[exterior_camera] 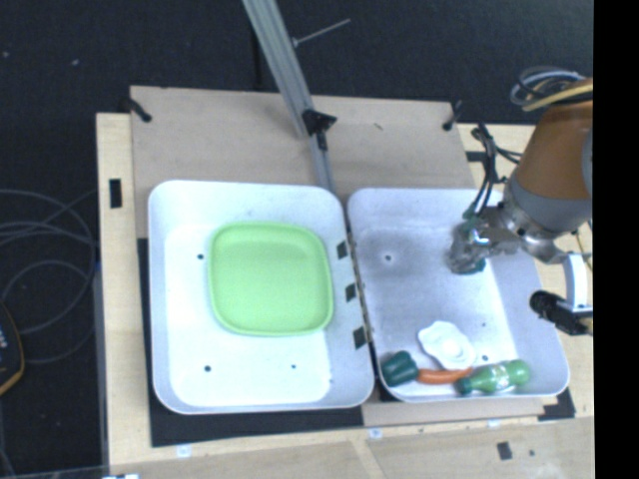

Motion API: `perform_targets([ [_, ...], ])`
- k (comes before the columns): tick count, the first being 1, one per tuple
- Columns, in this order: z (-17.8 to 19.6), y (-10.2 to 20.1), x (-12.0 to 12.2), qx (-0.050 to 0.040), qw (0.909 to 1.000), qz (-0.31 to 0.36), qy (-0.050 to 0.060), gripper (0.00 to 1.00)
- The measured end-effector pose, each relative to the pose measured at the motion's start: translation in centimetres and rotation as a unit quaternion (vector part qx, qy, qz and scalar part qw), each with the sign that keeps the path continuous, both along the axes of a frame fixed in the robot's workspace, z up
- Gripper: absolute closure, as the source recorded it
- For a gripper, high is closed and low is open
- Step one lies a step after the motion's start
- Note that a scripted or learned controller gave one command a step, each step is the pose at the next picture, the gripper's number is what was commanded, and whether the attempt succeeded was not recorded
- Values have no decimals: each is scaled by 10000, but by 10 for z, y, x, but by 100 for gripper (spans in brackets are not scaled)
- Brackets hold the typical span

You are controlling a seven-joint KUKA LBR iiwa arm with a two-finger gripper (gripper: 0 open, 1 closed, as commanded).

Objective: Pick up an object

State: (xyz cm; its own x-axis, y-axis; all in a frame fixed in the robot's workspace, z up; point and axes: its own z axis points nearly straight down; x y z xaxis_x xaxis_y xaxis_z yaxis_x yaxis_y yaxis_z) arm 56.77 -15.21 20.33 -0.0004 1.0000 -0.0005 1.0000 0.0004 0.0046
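Overhead slanted view of a pale wooden desk (240, 118) carrying two shallow white bins side by side. The left white bin (180, 367) holds a square light-green plastic plate (271, 278) with rounded corners, lying flat near the bin's centre.

The right white bin (399, 228) holds four small items clustered along its near edge: a dark green rounded block (397, 368) at the near-left corner; a thin orange carrot-like stick (439, 375) just right of it; a flat white fried-egg-shaped toy (447, 344) slightly farther back, touching or overlapping the orange stick; and a green bottle-shaped plastic toy (494, 377) lying on its side at the right end of the row.

The grey arm with its orange band (557, 153) enters from the right. Its metallic jaws (466, 251) sit over the far-right part of the right bin, well apart from the cluster of items. Whether the jaws are spread or pressed together cannot be told, and nothing is seen between them. A slanted grey metal pole (275, 38) rises from the far edge of the desk.
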Motion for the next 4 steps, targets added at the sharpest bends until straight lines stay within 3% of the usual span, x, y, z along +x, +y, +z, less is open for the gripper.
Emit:
perform_targets([
  [1, 36, -1, 1, 1, 10000, -2, 3, 100],
  [4, 39, 153, -7, 8, 10000, 18, 18, 100],
])
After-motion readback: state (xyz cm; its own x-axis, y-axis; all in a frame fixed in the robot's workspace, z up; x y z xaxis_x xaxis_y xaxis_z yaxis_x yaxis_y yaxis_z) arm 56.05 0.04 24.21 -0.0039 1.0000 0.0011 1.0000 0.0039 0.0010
